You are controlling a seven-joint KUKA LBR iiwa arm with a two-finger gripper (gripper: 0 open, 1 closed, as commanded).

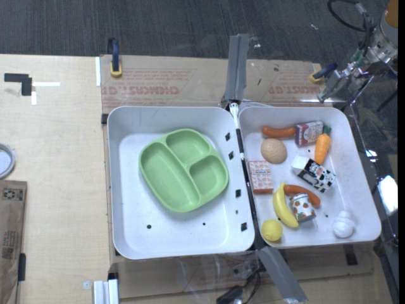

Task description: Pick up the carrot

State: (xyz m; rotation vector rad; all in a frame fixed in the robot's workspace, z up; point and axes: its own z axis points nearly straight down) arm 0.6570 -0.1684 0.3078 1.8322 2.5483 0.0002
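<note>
Tabletop [57, 138] of pale wood is seen at the left, carrying two white bins side by side. A green divided plate [183, 168] lies in the left bin [126, 233]. In the right bin [364, 189], a lemon [271, 230], a banana [284, 206] and a tan egg [273, 151] are found toward its left side. The carrot [322, 148] lies near the far right corner, just beside a small carton [309, 132]. The hand [345, 75] is raised beyond the bin's far right corner; whether it is apart or together cannot be told
</note>
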